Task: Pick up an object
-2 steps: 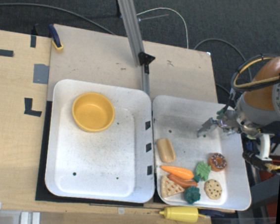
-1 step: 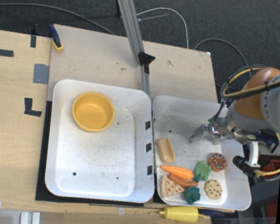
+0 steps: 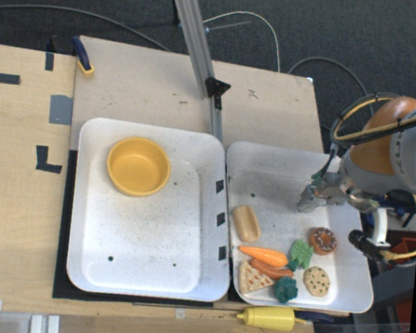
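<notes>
Hovering low over the bare upper part of the right bin (image 3: 281, 170), near its right wall: gripper (image 3: 314, 199), reaching in from the right under the grey arm (image 3: 386, 155) with its orange band. Impossible to tell how far open; nothing seen held, nothing seen touched among the toy foods.

Lying well apart from it, lower in the same bin: bread roll (image 3: 246, 222), long axis running up-down with a slight tilt, near the left wall. Just below that, carrot (image 3: 264, 255), long axis roughly left-right, with a sausage (image 3: 271, 269) close beneath at a slant. Lower left corner: pizza slice (image 3: 254, 279). Beside these: two broccoli pieces (image 3: 301, 253), donut (image 3: 323, 241) and cookie (image 3: 317, 281) toward the right.

Sitting in the left bin (image 3: 146, 266), upper left: yellow bowl (image 3: 139, 165), upright. Resting on the bench edge below the right bin: yellow mustard bottle (image 3: 269, 318), on its side, left-right.
</notes>
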`<state>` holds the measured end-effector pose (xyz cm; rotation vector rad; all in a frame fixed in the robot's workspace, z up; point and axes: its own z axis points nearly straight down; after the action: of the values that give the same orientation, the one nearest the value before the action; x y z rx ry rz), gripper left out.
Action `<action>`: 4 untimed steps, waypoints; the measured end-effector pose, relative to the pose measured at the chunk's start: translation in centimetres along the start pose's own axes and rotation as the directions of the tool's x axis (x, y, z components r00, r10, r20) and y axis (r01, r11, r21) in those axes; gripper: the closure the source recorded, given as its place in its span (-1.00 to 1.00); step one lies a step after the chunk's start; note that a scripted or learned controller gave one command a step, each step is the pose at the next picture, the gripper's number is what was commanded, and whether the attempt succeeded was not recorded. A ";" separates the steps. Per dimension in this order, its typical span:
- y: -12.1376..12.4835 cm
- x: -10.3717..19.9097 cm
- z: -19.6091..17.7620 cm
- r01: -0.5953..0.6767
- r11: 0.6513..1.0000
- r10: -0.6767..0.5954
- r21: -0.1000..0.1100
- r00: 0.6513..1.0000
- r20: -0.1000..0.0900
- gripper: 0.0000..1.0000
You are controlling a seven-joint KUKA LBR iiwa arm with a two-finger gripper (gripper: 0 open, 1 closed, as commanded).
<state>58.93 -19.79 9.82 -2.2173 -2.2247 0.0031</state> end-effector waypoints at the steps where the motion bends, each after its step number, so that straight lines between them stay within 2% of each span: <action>1: -0.1 0.3 -4.2 -0.002 1.000 0.002 -0.004 1.000 0.000 1.00; 3: 0.7 -0.4 -13.4 -0.001 1.000 0.001 -0.006 1.000 0.001 1.00; 4: 0.3 5.1 -12.3 0.002 1.000 -0.002 0.001 1.000 -0.002 1.00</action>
<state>59.21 -14.73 22.11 -2.2137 -2.2258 0.0020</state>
